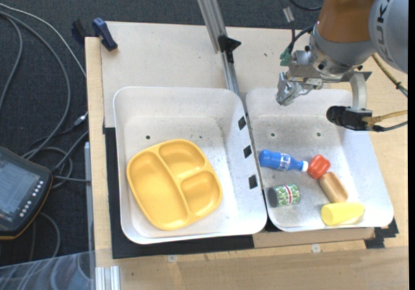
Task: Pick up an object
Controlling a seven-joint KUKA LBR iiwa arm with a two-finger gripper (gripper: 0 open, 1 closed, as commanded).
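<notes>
The right bin holds several small objects along its near half. A blue and white bottle lies on its side, its cap end toward a red round piece. A brown cylinder lies just below that. A yellow block sits at the near right corner, and a green patterned can lies near the bin's left wall. My gripper hangs over the bin's far left corner, well above and apart from all of them. Its fingers look shut with nothing between them.
A yellow divided plate lies in the left bin. A slanted metal post rises from between the bins. A black fitting with cables juts off the arm above the right bin's far edge. A tablet lies at the far left.
</notes>
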